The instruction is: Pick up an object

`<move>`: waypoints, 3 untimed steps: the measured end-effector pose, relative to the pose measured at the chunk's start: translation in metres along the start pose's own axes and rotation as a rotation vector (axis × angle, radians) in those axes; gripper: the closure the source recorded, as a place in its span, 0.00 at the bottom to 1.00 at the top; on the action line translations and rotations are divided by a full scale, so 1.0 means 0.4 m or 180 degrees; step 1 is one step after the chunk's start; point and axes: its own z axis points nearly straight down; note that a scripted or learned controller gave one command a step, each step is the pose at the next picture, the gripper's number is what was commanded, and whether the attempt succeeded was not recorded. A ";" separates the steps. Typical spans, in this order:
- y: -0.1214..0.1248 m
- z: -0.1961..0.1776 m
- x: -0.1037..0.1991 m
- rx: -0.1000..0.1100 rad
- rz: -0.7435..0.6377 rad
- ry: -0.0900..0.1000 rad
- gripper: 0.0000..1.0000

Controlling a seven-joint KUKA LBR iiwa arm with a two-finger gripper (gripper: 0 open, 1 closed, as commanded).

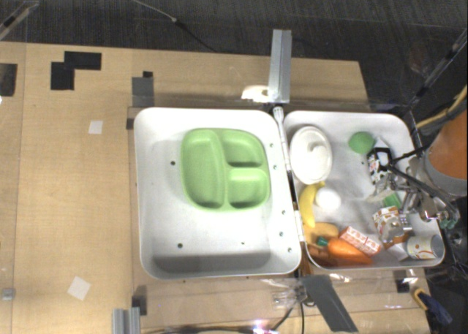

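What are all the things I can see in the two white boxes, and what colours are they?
Left bin: 1, white, left on the bench.
Right bin: 1, white, right on the bench.
Divided tray: 1, light green, middle of left bin.
Bowl: 1, white, upper left of right bin.
Round lump: 1, green, top of right bin.
Banana: 1, yellow, right bin's left wall.
Carrot: 1, orange, bottom of right bin.
Small packet: 1, red and white, beside carrot.
Arm: 1, grey and orange, right edge.
Gripper: 1, dark, over right bin.
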 end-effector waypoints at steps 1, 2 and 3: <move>-0.002 0.048 0.033 0.0027 -0.0067 -0.0055 0.00; -0.004 0.048 0.003 0.0026 -0.0069 -0.0050 0.00; 0.000 0.049 0.031 0.0027 -0.0039 -0.0064 0.00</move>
